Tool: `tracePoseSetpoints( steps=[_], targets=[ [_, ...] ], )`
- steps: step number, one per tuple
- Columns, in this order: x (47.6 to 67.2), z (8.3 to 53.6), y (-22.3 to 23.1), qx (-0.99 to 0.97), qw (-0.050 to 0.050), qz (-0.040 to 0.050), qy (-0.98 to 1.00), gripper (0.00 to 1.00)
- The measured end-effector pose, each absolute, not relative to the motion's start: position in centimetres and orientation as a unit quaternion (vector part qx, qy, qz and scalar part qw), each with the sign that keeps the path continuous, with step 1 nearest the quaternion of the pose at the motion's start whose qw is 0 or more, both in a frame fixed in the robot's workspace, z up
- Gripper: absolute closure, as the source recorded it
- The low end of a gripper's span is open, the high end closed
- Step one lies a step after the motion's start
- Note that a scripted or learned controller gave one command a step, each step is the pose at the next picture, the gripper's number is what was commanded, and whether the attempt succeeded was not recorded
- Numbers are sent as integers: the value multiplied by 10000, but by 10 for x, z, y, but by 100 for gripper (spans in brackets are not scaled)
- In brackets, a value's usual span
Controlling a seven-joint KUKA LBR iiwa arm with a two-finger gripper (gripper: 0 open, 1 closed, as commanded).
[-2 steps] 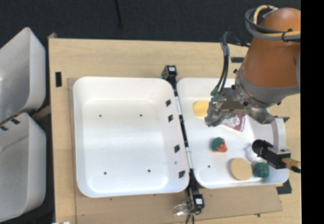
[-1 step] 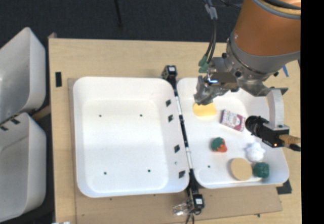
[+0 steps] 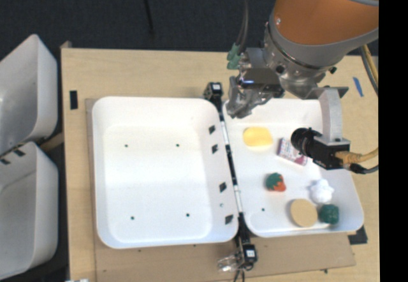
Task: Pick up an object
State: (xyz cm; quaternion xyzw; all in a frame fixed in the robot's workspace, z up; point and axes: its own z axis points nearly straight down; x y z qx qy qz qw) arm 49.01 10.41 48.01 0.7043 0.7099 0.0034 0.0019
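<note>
While the end effector (image 3: 245, 103) hangs over the far left corner of the right bin (image 3: 347, 226), whether it is wide or narrow I cannot tell. It grips nothing visible. Candidates lie loose in that bin: a yellow piece (image 3: 257, 137) nearest, a red-and-green item (image 3: 275, 182), a tan disc (image 3: 303, 213), spaced apart, probably so each can be grasped alone.

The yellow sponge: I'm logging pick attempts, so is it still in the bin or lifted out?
In the bin. The yellow sponge lies flat on the right bin's floor, with the gripper above and apart from it.
</note>
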Motion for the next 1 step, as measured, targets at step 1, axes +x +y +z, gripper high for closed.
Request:
tracePoseSetpoints(
  steps=[1],
  targets=[
    [500, 530, 153, 7047, 16, 34, 7095, 100]
  ],
)
